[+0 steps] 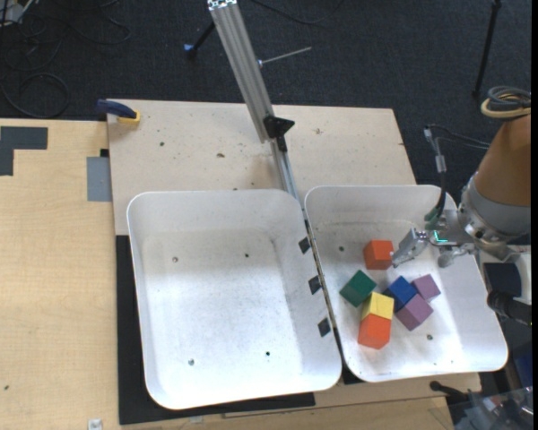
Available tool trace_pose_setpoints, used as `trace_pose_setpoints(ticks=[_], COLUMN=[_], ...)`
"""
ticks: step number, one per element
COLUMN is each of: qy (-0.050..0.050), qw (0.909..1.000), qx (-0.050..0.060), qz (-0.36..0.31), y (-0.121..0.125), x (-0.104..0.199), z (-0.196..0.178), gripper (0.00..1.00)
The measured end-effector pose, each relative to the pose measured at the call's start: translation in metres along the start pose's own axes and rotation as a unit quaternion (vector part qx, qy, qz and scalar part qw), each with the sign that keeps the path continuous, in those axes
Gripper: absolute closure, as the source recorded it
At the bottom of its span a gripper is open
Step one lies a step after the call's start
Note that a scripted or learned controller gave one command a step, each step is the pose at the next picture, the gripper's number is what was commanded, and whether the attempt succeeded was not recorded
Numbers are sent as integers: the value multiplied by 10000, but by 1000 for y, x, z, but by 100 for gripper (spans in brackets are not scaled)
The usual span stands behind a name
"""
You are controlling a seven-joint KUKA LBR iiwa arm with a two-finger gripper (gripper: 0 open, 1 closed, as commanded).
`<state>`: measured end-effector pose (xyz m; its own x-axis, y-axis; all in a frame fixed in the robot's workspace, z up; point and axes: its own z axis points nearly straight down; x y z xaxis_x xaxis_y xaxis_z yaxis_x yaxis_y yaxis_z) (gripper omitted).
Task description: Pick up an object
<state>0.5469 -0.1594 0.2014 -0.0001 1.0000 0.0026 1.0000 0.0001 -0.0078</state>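
Approach step: gripper (411, 247) sits low in right bin (471, 356), tips just beside the upper orange cube (377, 254), nothing b/w them; can't tell if spread or closed. Other cubes (green (358, 288), blue (400, 290), yellow (377, 307), purple (414, 312)) clustered just below. Next, prob: center over the cube, drop, squeeze.

The arm (507, 173) is chunky: a rounded orange band, then a grey ring under it. Past that, toward the right bin (484, 352), there's a metallic silver gripper (411, 249) with thin fingers and a small greenish-teal spot at its base. A dark black block sits below the grey wrist.
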Motion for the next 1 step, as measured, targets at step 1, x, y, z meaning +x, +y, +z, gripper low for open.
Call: trace_pose_setpoints(ticks=[1], qy=[-6], qw=[10000], qx=[-24], qz=[9], y=[1], x=[-1], z=[-2], gripper=[0])
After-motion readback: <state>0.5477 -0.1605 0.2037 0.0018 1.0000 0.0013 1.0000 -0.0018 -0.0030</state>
